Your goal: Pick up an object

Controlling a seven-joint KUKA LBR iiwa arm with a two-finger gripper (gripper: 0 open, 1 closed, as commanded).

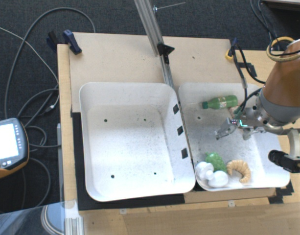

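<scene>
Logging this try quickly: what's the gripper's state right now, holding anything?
Gripper: over the right bin, nothing seen in it; open or shut cannot be told.

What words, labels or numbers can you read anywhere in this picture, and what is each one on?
None can be read.
Green bottle in the right bin: its label band is too small and blurred to read.
Handheld control pendant at the left edge: the lit screen is washed out, nothing legible.
Croissant, white object, green object, left bin: no print visible.
</scene>
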